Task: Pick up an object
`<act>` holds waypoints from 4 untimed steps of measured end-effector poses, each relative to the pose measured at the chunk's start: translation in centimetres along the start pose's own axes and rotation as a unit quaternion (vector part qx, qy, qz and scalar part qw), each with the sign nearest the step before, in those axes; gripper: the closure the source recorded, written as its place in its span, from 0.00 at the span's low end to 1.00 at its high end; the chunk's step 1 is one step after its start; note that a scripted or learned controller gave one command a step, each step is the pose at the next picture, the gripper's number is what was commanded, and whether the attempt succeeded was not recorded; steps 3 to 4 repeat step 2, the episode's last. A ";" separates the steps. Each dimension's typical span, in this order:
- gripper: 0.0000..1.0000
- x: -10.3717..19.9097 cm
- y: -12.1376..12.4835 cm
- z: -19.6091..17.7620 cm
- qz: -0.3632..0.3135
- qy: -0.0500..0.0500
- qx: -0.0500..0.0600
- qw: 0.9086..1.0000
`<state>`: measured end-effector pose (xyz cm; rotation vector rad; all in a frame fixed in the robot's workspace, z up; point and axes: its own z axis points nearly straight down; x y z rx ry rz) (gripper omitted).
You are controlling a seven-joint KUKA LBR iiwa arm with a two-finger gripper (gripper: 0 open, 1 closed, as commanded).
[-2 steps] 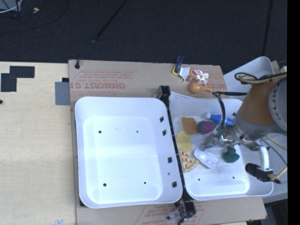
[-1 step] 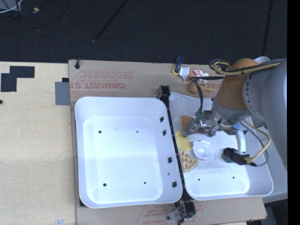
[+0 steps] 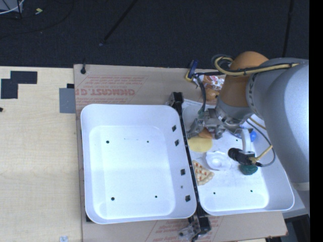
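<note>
Nothing lifted yet, by the look of it: left bin (image 3: 131, 160) bare white, right bin (image 3: 252, 198) carrying every object on its floor. Near the divider, a flat waffle-patterned piece (image 3: 202, 172); above it a rounded yellow lump (image 3: 200, 144), likely the target, lying just under the tool (image 3: 211, 126). Beside these, a white piece (image 3: 217, 161) and a dark green one (image 3: 248, 169). Cannot tell the tool's state. Grasp and lift both left to do.

Two bins sit side by side on the table (image 3: 35, 150): the left bin (image 3: 132, 163) fills the frame's centre, the right bin (image 3: 252, 195) lies toward the lower right. In the right bin's upper left part, several objects (image 3: 212, 153) cluster beneath the arm (image 3: 272, 92).
</note>
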<state>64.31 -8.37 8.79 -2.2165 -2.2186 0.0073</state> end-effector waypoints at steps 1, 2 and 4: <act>1.00 -0.1 -0.2 -0.9 0.000 0.000 0.001 1.000; 1.00 4.9 0.2 -10.3 -0.001 0.000 -0.006 1.000; 1.00 4.9 0.2 -10.3 -0.001 0.000 -0.006 1.000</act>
